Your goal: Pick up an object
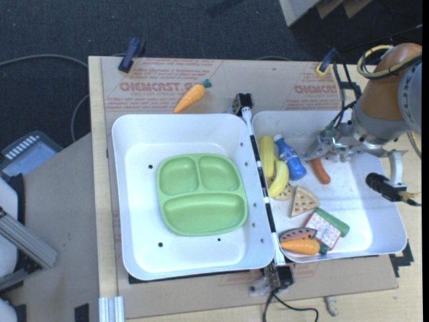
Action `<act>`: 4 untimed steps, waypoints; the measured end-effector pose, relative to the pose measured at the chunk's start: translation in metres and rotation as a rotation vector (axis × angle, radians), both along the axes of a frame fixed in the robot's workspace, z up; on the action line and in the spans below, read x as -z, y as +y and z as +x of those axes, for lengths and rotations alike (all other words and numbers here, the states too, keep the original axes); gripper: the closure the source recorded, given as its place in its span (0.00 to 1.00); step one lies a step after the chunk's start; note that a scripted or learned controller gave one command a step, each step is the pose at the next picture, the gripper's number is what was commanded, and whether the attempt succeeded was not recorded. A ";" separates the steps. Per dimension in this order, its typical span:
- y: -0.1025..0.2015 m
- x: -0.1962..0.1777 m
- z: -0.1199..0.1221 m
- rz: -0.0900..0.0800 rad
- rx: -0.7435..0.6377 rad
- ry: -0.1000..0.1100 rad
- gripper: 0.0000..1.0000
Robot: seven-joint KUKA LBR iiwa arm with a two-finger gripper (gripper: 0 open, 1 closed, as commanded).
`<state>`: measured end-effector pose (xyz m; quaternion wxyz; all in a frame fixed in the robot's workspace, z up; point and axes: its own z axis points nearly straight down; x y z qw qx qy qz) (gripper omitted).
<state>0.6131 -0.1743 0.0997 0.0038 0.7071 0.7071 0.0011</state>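
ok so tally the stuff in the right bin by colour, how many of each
yellow: 1, banana
blue: 1, bottle
orange or red: 2, sausage-like piece, carrot
tan: 1, pizza slice
green and white: 1, box
brown, hard to identify: 1, piece
total: 7

Glossy white plastic bins (134, 200); matt green plastic tray (201, 194); bench (161, 86) looks like bare cardboard, perhaps wood.

Right bin (385, 237) was crowded: a banana (273, 170) lay lengthwise by the left wall, a blue bottle (289, 158) touching it, an orange sausage (321, 171) just beyond. Lower down sat a pizza slice (303, 201), a green-edged box (326, 227), and a carrot (300, 246) at the near rim.
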 end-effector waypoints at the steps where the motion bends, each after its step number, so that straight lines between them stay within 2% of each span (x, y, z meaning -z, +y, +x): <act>1: 0.006 0.015 -0.041 0.004 0.000 0.008 0.00; 2: 0.006 0.005 -0.040 0.004 0.000 0.006 1.00; 3: 0.076 0.015 -0.043 0.005 -0.002 0.009 1.00; 4: 0.150 -0.086 -0.021 0.005 -0.002 0.005 1.00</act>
